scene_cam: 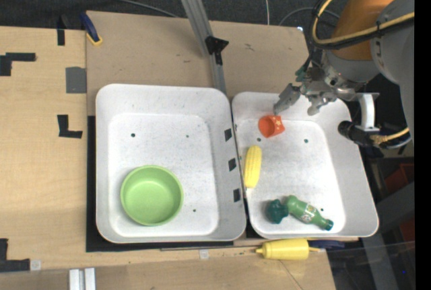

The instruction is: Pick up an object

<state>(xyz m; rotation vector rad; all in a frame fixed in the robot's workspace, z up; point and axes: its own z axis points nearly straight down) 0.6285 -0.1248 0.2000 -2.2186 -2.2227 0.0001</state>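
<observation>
Poised over the upper edge of the right bin (pixel 350 208), in the upper right of the frame: claw (pixel 300 102), fingers spread apart, clamped on nothing. Just below the left fingertip, an orange cup (pixel 271 126), probably the intended target given that closeness. Lower down, yellow corn (pixel 252 165) and a green bottle (pixel 300 210), well apart from the claw. Green bowl (pixel 152 194) alone in the left bin (pixel 161 100). Hard to judge: claw height above the cup. Arm cut off at the right edge.

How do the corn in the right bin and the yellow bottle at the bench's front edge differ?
The corn lies inside the right bin, near its left wall; the yellow bottle lies outside, on the bench. The corn points front to back; the bottle lies crosswise. The corn is paler. Both are yellow and lie flat.
</observation>
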